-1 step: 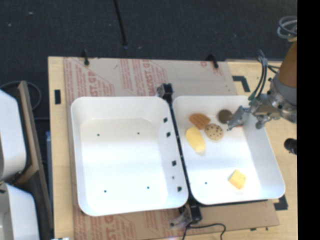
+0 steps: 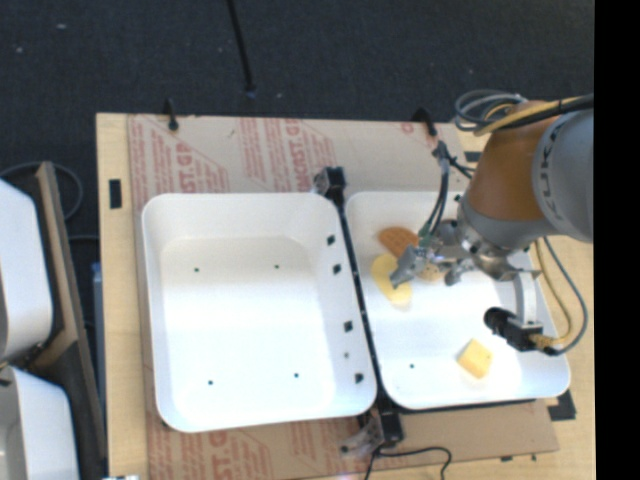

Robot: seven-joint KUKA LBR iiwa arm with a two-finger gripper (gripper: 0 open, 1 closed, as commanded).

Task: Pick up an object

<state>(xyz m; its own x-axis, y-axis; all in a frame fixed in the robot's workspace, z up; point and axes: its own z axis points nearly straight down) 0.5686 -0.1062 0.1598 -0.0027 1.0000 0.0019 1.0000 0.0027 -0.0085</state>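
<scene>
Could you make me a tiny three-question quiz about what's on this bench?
1. True or false: the end effector is over the right bin.
2. Which item lies nearest the right bin's front edge? A) orange-brown piece B) pale yellow round piece C) yellow block
3. Fill in: the band above the arm's wrist is coloured ____.

Key: 1 true; 2 C; 3 orange.
</scene>
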